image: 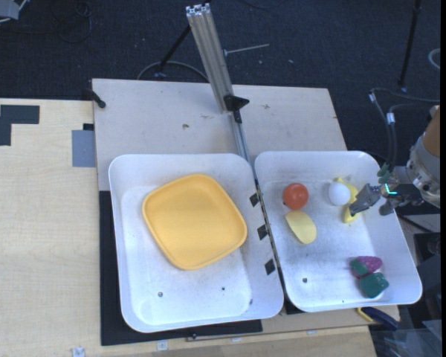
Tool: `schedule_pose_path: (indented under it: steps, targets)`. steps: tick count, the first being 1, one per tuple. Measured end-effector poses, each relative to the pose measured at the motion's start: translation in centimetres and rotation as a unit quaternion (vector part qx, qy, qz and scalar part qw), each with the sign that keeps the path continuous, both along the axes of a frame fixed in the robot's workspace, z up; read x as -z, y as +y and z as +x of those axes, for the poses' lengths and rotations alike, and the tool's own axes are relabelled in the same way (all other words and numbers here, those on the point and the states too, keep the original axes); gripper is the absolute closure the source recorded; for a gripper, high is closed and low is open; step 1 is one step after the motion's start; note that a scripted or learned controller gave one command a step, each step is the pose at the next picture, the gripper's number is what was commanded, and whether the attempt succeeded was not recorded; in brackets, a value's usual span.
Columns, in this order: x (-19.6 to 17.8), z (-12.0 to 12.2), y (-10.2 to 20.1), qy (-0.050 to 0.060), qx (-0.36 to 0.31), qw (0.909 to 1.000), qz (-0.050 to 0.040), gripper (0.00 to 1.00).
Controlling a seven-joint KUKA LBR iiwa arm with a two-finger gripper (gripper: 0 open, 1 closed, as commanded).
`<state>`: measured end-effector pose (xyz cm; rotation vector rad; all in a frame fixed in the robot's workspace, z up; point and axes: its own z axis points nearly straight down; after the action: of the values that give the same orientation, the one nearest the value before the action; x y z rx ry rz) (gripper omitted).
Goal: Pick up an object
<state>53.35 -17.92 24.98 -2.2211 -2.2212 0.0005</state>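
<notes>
Gripper (366, 199) is hovering over the right edge of the right bin (323, 292), arm coming in from the right with the orange band just showing at the frame edge. Whether anything is gripped can't be told at this angle; nothing is visibly sitting in it. Candidate objects are all lying in the right bin: red ball (296, 195) near the upper middle, yellow lemon-shaped piece (302, 227) just below it and nearly touching, white egg-shaped piece (339, 193) to the right of the ball, and a yellow banana-like piece (350, 203) curving round the egg's right side, right beside the gripper tip. Purple object (367, 263) and green object (373, 284) are sitting together in the lower right corner, touching, well apart from the gripper. Left bin (126, 199) is holding a yellow square plate (193, 220), lying flat and turned at a slant. Grey aluminium post (210, 54) is leaning in from the top, ending near the seam between the bins.
</notes>
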Motion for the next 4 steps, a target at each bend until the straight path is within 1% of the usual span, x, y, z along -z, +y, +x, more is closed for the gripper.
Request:
schedule_pose_path:
  steps: [1, 2, 4]
  targets:
    - [0.0, 0.0, 0.0, 0.0, 0.0, 1.0, 0.0, 0.0]
    - [4.5, 0.6, 0.4, 0.002, 0.0, 1.0, 0.0003, 0.0]
    - [13.3, -0.5, -0.3, 0.002, 0.0, 1.0, 0.0005, 0.0]
